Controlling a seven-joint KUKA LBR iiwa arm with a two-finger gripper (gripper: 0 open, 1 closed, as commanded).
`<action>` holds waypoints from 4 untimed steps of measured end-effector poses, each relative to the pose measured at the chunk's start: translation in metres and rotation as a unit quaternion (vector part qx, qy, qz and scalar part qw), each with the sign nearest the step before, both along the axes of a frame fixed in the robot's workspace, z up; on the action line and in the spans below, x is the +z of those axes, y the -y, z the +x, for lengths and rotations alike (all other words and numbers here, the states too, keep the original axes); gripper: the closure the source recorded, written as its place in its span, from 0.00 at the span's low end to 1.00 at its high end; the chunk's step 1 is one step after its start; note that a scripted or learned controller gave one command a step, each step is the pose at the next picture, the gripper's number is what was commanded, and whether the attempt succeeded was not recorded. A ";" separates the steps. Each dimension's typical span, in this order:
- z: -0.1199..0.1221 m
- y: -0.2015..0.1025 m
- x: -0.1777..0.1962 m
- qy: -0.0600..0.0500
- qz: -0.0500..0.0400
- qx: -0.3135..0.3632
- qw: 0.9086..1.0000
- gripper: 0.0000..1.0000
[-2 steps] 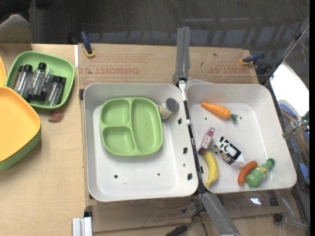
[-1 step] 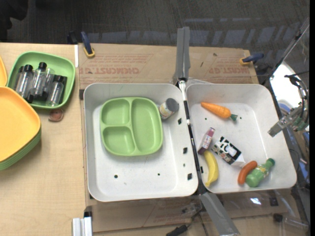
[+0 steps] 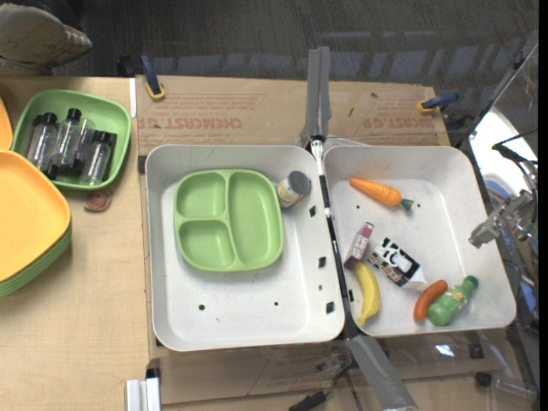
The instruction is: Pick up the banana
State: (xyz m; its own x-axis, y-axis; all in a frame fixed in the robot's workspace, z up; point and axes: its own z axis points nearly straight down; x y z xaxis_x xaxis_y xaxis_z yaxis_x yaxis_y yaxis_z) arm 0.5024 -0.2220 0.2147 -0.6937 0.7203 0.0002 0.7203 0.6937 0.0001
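Two white bins sit side by side on the bench, the left bin (image 3: pixel 163 315) and the right bin (image 3: pixel 454 165), meeting at a centre divider. Biggest item in play: a green divided plate (image 3: pixel 229 219) lying flat in the left bin, three compartments, with a small jar (image 3: pixel 293 187) on its side just beside the plate's upper right corner. Over to the right bin now. An orange carrot (image 3: pixel 377 192) lies near the top. The banana (image 3: pixel 368 291) lies near the bin's left wall, low down, curved, apart from everything but close to a black-and-white packet (image 3: pixel 398 262) at its upper right. A small purple tube (image 3: pixel 360 243) sits just above the banana. In the lower right, a green bottle (image 3: pixel 450 302) rests against a small orange piece (image 3: pixel 428 300). The gripper (image 3: pixel 495 228) hovers at the bin's right edge, well apart from the banana; whether its jaws are spread or pressed together, I cannot tell.
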 end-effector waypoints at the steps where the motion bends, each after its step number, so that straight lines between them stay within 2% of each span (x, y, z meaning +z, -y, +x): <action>1: 0.018 0.000 -0.015 0.001 0.000 0.184 0.983 1.00; 2: -0.007 -0.023 -0.123 0.001 0.000 0.118 0.993 1.00; 3: -0.024 -0.089 -0.078 0.000 0.000 0.073 0.997 1.00; 4: -0.024 -0.016 -0.095 0.001 0.000 0.257 0.966 1.00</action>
